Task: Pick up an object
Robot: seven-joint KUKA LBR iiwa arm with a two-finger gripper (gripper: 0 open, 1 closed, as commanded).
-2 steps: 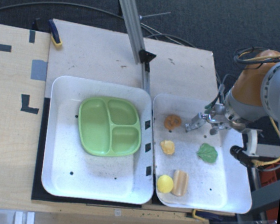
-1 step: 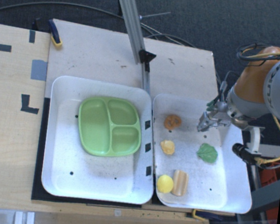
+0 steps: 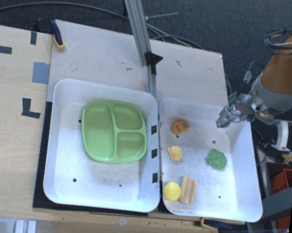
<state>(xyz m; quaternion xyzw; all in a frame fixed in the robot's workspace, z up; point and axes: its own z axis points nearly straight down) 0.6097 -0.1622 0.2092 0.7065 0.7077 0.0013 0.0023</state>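
At the near edge of the right bin point(image 3: 251, 178), close to its near-left corner, a yellow ball point(image 3: 172, 191) and a tan cylindrical piece point(image 3: 187, 190) lie touching side by side. This pairing would likely make either one awkward to take alone. Further in, along the left wall, a small yellow lump point(image 3: 174, 153) sits apart. A crumpled green piece point(image 3: 216, 159) lies level with it toward the right wall, with free floor all round. Beyond these, near the far-left part of the bin, is an orange-brown lump point(image 3: 180, 126), also standing alone. These loose pieces are the candidates for picking, and none is lifted. In the left bin point(image 3: 51, 143) a green divided plate point(image 3: 114, 131) lies flat around the middle, slightly toward the far edge. The gripper point(image 3: 224, 121) hangs over the far-right corner of the right bin, just inside its rim, nothing visibly in it. Whether it is wide or narrow cannot be told at this angle. It seems poised above the bin before a descent, the green piece being nearest. Past the bins, a grey metal bar point(image 3: 138, 21) slants across the bench toward the divide between them.
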